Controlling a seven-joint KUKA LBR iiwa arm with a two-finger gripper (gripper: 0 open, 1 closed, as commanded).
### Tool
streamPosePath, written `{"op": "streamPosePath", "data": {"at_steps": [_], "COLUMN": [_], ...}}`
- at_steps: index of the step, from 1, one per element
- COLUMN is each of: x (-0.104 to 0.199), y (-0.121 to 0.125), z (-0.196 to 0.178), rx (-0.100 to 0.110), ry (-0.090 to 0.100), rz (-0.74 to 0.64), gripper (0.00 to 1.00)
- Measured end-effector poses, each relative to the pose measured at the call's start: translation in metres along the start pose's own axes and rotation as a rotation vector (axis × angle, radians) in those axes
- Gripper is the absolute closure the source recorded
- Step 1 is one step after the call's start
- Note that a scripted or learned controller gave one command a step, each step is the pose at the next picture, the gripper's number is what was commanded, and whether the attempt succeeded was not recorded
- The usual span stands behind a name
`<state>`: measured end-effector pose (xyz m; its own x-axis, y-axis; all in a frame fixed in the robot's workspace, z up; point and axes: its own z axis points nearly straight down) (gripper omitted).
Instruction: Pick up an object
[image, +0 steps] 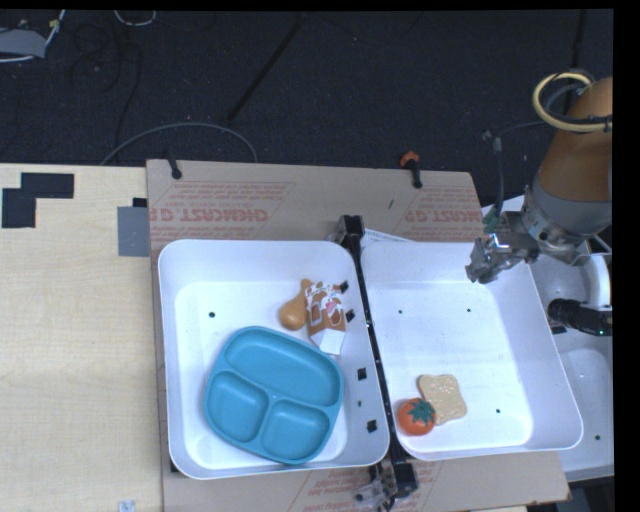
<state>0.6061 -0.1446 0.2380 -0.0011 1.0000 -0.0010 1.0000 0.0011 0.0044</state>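
In the right bin (500, 330) a red tomato (415, 417) lies near the front left, touching a tan slice of toast (443, 396). The left bin (190, 300) holds a blue divided plate (272, 393), and behind it a brown chicken drumstick (293, 311) rests beside a small brown-and-white packet (326, 309). My gripper (485, 262) hangs over the far right rim of the right bin, well away from all the objects. Nothing shows between its fingers.
The bins stand on a cardboard sheet (300, 205) on the bench. A black divider clip (352, 232) joins the bins at the back. Cables trail across the dark floor behind. White equipment (595, 300) stands to the right of the right bin.
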Motion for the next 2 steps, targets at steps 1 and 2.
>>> {"op": "streamPosePath", "data": {"at_steps": [1, 2], "x": [0.0, 0.059], "y": [0.0, -0.002], "z": [0.003, 0.002], "rx": [0.006, 0.008], "ry": [0.001, 0.003], "rz": [0.0, -0.003], "gripper": [1.0, 1.0]}}
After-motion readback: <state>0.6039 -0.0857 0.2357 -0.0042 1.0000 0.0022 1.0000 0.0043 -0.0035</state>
